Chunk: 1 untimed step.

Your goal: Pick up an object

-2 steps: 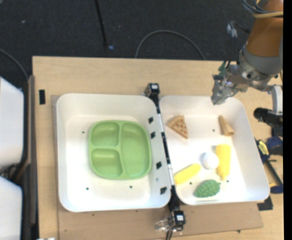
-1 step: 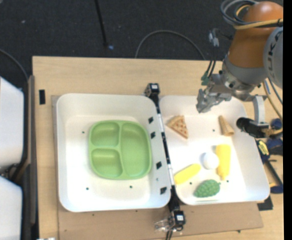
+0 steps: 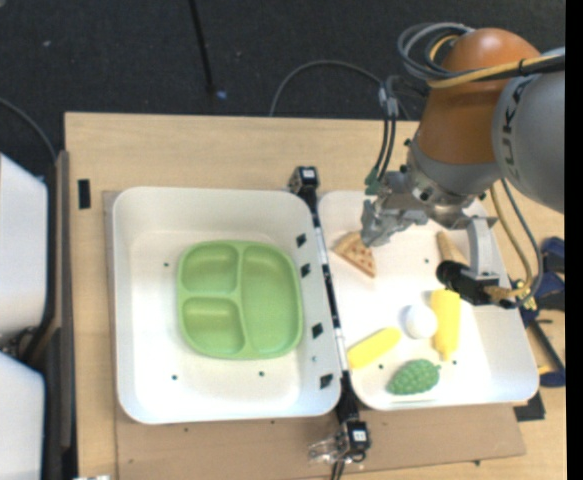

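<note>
My gripper (image 3: 378, 230) hangs over the far left part of the right bin (image 3: 501, 383), just above and to the right of a tan, waffle-patterned wedge (image 3: 356, 255). The wedge lies flat on the bin floor beside the divider. Nearer the front lie a yellow block (image 3: 373, 348), a white ball (image 3: 419, 320), a yellow corn-like piece (image 3: 446, 323) and a green bumpy piece (image 3: 413, 377). Nothing shows between the fingers.
The left bin (image 3: 136, 298) holds a green divided plate (image 3: 239, 299). A black-clipped divider (image 3: 321, 288) runs between the two bins. The wooden bench edge (image 3: 221, 128) lies beyond them, and white boxes (image 3: 11, 258) stand at the far left.
</note>
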Available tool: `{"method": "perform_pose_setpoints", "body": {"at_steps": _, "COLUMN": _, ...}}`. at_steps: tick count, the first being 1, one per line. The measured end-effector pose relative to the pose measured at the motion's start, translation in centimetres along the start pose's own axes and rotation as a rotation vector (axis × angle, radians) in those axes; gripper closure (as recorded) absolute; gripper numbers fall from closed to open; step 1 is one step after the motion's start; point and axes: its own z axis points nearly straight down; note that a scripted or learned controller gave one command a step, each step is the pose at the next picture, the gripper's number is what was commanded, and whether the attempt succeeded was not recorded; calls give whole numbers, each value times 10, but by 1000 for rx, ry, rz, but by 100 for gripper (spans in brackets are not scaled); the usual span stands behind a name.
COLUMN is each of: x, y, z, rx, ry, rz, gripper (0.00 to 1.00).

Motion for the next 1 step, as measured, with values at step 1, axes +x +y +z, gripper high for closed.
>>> {"method": "perform_pose_setpoints", "body": {"at_steps": 1, "x": 37, "y": -22, "z": 1, "rx": 0, "ry": 0, "rz": 1, "gripper": 100}}
